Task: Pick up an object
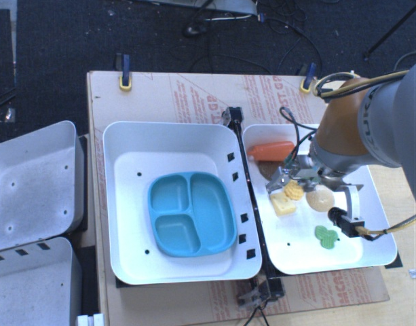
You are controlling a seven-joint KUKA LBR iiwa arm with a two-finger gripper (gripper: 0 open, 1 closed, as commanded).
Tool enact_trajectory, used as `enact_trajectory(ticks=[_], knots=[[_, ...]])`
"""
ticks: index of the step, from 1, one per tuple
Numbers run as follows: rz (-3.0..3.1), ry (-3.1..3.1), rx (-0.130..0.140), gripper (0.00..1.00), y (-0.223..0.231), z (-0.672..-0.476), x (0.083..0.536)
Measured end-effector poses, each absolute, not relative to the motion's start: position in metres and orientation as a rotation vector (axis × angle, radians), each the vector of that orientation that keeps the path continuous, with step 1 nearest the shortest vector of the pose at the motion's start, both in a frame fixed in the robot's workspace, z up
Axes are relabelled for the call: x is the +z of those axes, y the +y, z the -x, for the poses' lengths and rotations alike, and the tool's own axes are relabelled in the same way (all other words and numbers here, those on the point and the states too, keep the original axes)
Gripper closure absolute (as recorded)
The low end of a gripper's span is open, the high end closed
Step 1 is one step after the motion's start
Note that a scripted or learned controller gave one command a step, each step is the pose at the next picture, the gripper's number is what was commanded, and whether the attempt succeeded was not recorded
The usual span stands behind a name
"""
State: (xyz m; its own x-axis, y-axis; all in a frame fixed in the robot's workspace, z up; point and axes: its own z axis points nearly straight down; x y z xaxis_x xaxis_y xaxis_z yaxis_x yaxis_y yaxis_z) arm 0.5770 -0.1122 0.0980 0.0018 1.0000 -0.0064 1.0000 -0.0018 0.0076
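Observation:
My gripper hangs low over the middle of the right bin, reaching in from the right. Just under and in front of it lie a pale yellow block and a small yellow round piece. A beige round object rests a little to their right. An orange carrot-like object lies behind the gripper near the bin's back wall. A small green object sits toward the bin's front right. Nothing is visibly lifted off the bin floor.
The left bin holds a blue three-compartment plate. A black divider rail runs between the two bins. A cable with a black connector droops from the arm over the right bin. White panels lie off the bench at left.

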Motion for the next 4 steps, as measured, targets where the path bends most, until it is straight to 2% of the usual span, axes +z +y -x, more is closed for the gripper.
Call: enact_trajectory(ticks=[1,3,4], knots=[[-2.214,2.207,0.01,1.0,-0.112,-0.58,0.113],[-2.213,2.221,0.007,1.0,-0.109,-0.596,0.234],[-2.215,2.222,0.003,1.0,-0.109,-0.597,0.259]])
